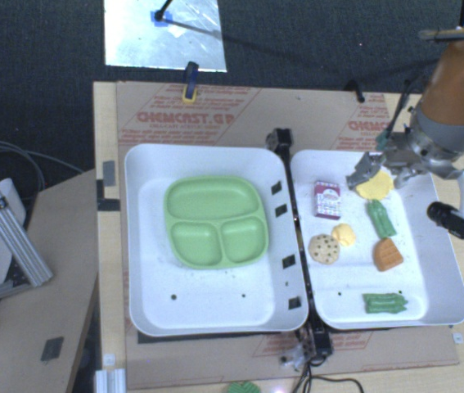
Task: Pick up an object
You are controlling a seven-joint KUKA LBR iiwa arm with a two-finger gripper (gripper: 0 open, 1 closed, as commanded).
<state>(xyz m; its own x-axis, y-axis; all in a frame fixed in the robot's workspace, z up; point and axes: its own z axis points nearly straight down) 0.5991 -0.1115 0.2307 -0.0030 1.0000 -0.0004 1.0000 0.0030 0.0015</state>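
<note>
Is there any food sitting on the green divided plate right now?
No, the green divided plate in the left bin has nothing in its compartments; the toy foods lie in the right bin.

A green divided plate point(215, 221) lies in the left white bin point(146, 301), on a cardboard-covered bench point(240, 109), with a shiny metal sheet point(164, 23) at upper left and an aluminium frame point(2, 219) at far left.
</note>
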